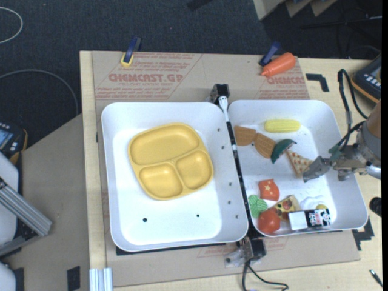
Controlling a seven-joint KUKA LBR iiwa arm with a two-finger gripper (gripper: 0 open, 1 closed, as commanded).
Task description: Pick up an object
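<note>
Now the gripper [316, 170] hovers low near the table's right edge, grip unreadable; next, descend onto the pizza slice [297, 160].

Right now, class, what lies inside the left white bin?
The left bin holds a yellow divided tray, compartments bare. Two small dark specks sit on the bin floor. Whatever lies beneath the tray is covered.

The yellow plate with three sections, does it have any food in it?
Empty. The yellow plate lies in the left bin with all three sections bare; the toy foods, like the corn, are in the right bin.
</note>
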